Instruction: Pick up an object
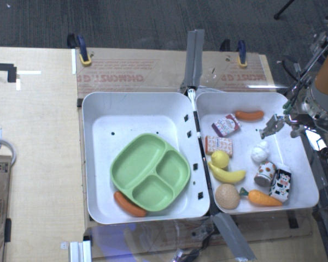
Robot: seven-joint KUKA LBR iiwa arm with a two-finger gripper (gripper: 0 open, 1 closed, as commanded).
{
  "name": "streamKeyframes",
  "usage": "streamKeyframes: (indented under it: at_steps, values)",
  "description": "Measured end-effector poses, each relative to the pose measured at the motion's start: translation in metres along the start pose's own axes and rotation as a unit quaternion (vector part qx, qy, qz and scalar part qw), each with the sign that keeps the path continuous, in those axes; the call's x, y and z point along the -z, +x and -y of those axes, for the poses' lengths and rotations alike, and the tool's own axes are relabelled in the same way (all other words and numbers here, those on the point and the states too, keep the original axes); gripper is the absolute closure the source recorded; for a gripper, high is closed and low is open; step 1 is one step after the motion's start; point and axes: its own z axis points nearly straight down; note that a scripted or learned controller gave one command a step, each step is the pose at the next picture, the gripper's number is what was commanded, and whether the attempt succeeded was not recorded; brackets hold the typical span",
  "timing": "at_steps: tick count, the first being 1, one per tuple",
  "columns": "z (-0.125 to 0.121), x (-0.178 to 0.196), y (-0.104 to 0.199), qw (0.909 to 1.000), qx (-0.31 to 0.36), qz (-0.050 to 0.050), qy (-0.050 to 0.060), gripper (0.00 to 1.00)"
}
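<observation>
My gripper (272, 126) hangs over the right bin (300, 162) near its right wall, just above a white lumpy ball (259, 153). Nothing shows held in it. Toy foods lie in this bin: an orange sausage (249, 114), a maroon packet (226, 125), a red-and-white box (218, 145), a lemon (220, 158), a banana (227, 174), a tan egg shape (227, 196), a carrot (262, 199), a small can (265, 173) and a cow-patterned carton (281, 184).
The left bin (98, 146) holds a green divided plate (150, 172) and an orange sausage (129, 204) by its front wall. A grey divider post (194, 59) stands behind the bins. Clamps (85, 53) grip the cardboard at the back.
</observation>
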Motion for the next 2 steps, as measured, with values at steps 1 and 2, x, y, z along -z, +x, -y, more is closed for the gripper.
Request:
streamKeyframes:
  at_steps: [1, 2]
  values:
    - [0.0321, -0.1254, -0.0108, 0.9933, 0.115, 0.0, -0.001, 0.0]
    - [0.0319, -0.1191, -0.0112, 0.9935, 0.114, -0.001, 0.0, 1.0]
